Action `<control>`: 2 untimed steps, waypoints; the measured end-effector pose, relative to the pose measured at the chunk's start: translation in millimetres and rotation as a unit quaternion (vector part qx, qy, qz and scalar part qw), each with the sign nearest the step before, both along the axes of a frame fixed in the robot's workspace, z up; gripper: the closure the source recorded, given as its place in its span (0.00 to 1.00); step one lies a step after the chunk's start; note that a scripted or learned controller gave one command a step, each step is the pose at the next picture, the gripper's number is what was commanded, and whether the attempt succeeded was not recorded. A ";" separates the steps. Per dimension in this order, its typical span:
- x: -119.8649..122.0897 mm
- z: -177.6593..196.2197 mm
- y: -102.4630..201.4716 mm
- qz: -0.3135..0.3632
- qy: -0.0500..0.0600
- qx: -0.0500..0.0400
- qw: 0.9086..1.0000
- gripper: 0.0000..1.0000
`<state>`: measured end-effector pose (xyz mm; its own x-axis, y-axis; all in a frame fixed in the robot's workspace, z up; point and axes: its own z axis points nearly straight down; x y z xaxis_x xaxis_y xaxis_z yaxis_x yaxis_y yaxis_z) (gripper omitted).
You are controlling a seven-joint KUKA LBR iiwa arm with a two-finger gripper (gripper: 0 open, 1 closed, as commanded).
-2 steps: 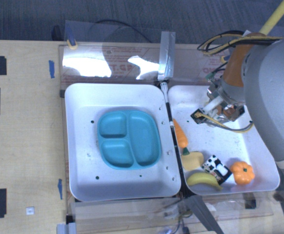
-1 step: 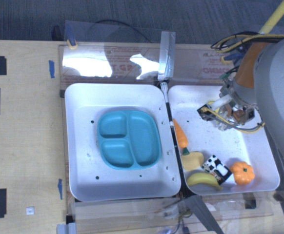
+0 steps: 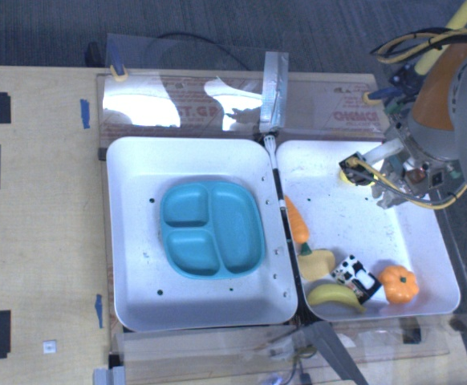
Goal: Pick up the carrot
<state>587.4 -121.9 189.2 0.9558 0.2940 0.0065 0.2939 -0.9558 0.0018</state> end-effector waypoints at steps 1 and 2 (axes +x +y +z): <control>28.9 127.7 -50.0 -0.047 0.000 0.000 0.999 1.00; 33.7 251.7 -92.0 -0.028 -0.001 -0.001 1.000 1.00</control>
